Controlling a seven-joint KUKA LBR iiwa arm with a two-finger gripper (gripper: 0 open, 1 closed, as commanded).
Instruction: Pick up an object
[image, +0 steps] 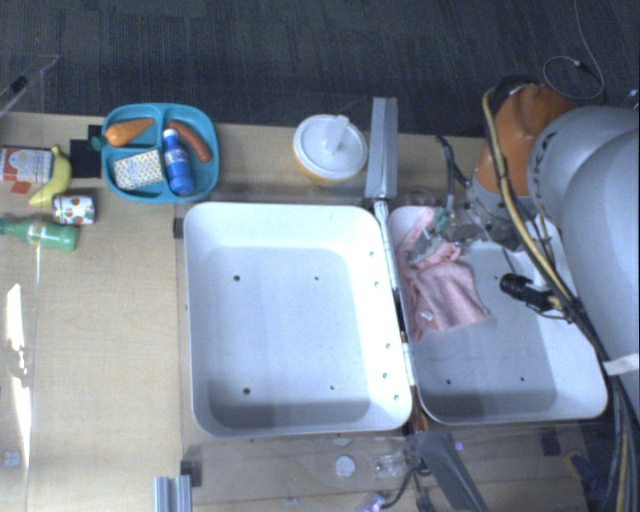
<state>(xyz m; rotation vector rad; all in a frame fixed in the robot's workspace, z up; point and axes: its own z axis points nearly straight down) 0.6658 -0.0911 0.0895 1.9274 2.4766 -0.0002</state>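
Gripper (432, 240) was low in right bin (520, 400), at far-left corner, directly over upper end of pink cloth (445, 290). Finger state: cannot tell, tips merged with cloth folds. Cloth lay crumpled along bin's left wall. Left bin (290, 320) stood alongside, touching.

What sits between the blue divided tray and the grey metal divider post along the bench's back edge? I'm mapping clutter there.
In the camera view, a white lidded cup stands between the blue tray and the grey post.
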